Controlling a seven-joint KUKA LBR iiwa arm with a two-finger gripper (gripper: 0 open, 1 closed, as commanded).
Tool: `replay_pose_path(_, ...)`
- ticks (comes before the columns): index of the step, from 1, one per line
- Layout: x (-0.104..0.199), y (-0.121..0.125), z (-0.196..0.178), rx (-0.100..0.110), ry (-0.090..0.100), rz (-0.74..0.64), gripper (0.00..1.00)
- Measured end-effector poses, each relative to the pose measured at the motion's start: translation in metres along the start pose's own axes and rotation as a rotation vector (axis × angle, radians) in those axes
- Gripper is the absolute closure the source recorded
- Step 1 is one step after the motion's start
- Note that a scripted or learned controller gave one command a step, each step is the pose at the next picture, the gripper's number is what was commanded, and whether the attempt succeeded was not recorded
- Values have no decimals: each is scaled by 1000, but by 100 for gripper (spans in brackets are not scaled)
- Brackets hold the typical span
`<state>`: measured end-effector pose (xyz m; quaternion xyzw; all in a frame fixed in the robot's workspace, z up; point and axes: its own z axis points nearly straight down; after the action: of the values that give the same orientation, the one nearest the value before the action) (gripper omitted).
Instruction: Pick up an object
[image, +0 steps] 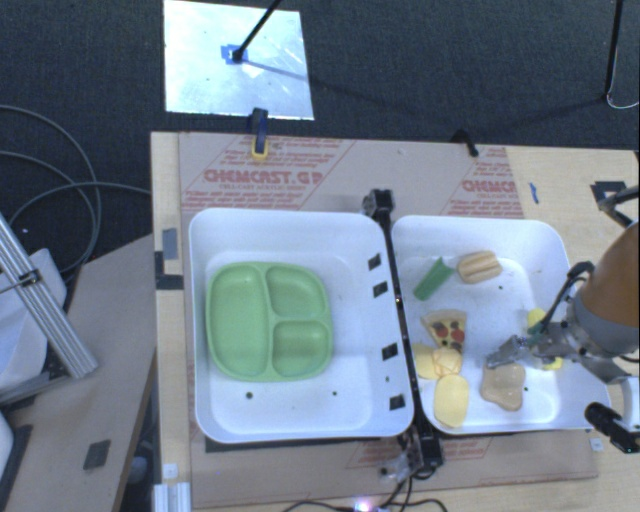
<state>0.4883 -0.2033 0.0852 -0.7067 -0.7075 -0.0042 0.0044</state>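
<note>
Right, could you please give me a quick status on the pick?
Hand low in right bin, grip state unclear. Beige toy piece just beside it, not lifted. Pizza slice and yellow pieces nearby.

The grey arm (608, 318) comes in from the right, orange band up near the edge, wrist bent low, gripper (512, 352) stretched out leftward and pointing down.

In the right bin we see toy foods lying flat: a green wedge (433, 278) touching a hot dog bun (478, 266), a pizza slice (446, 329), pale yellow pieces (446, 380) below it, and a tan piece (504, 385) just beside the gripper (500, 355).
</note>
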Motion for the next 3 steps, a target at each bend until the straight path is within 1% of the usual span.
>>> replay_pose_path(1, 76, 38, 1, -6, -12, -10, 0)
replay_pose_path(2, 56, -2, 0, -4, -13, 2, 0)
replay_pose_path(3, 172, 22, -103, -13, -10, -14, 0)
